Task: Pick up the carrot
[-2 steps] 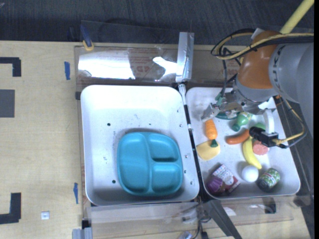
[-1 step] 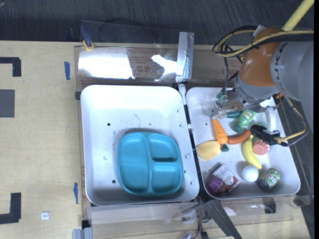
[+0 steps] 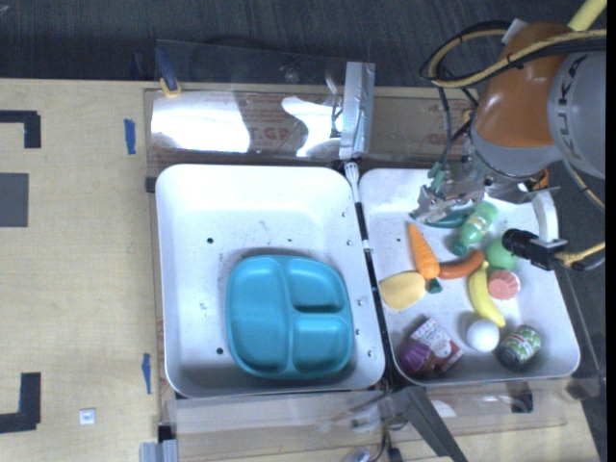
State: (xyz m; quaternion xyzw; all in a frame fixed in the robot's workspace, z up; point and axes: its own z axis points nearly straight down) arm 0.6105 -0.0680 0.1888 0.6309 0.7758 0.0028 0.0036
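The carrot (image 3: 423,251) lay in the right bin (image 3: 558,354), close to its left wall and a little above the middle, with the thin end pointing to the far edge. It touched nothing of the arm. Just beside its thick end was a yellow pear-shaped fruit (image 3: 402,289), and an orange sausage-like piece (image 3: 461,267) crossed next to it.

The gripper (image 3: 446,203) hung over the far part of the same bin, above and to the right of the carrot. Its metal parts were small and mixed with cables (I cannot tell whether it was open or closed), and nothing could be seen held in it. The orange band of the arm (image 3: 515,89) covered the far right corner of the bin.

A green bottle-like toy (image 3: 475,226) was partly hidden under the gripper. Near the right wall were a green round thing (image 3: 500,254), a pink-red round piece (image 3: 503,284), a banana (image 3: 484,299), a white egg (image 3: 482,335) and a dark can (image 3: 520,346). A purple packet (image 3: 427,346) lay at the near edge; its label was too blurred to read.

In the left bin (image 3: 192,200) a blue divided plate (image 3: 288,316) rested toward the near edge.
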